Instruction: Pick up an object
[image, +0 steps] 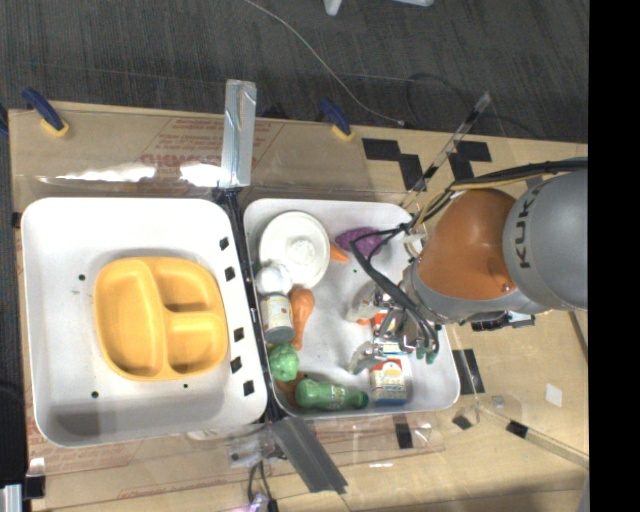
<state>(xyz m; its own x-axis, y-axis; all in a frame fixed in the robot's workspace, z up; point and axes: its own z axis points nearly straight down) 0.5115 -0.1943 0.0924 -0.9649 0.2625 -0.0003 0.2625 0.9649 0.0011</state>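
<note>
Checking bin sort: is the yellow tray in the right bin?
No, the yellow tray lies in the left bin.

White letters "KU" can be read on the grey arm (555, 245), just right of its orange band (470, 245), running down the casing; the rest of the word is cut off. Faint red print marks the cardboard (185, 140) behind the left bin (50, 300), too blurred to read. The small carton (388, 382) below the arm bears a label, also unreadable.
</note>
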